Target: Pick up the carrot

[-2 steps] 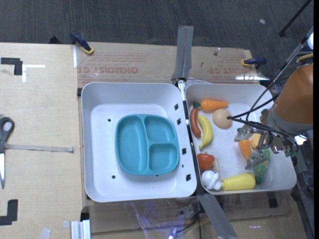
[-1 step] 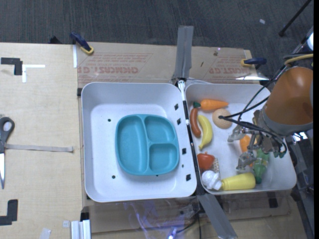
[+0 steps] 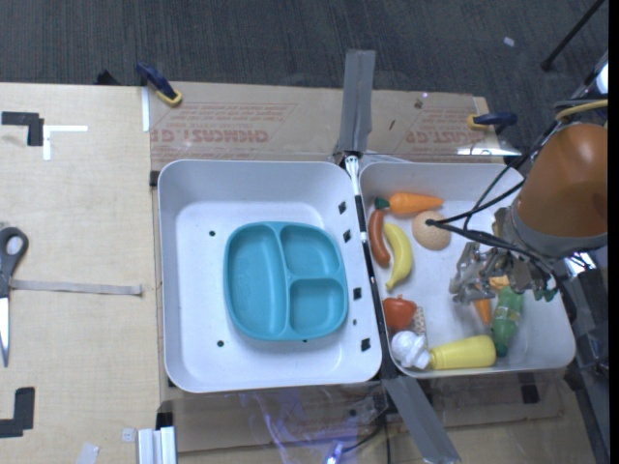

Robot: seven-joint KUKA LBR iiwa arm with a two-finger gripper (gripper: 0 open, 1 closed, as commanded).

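On the counter's right bin (image 3: 542, 356), the carrot (image 3: 414, 202) lies lengthwise along the far wall, up-left of the tool (image 3: 471, 280), whose state I cannot tell.

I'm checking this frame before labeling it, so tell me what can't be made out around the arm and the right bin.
- End effector, camera view: too small and tangled with cables to tell open from shut.
- Orange and green items beside it: partly covered by the end effector, so what they are is unclear.
- Arm: cut off by the right edge.
- Carrot: lies plainly visible at the right bin's far end.
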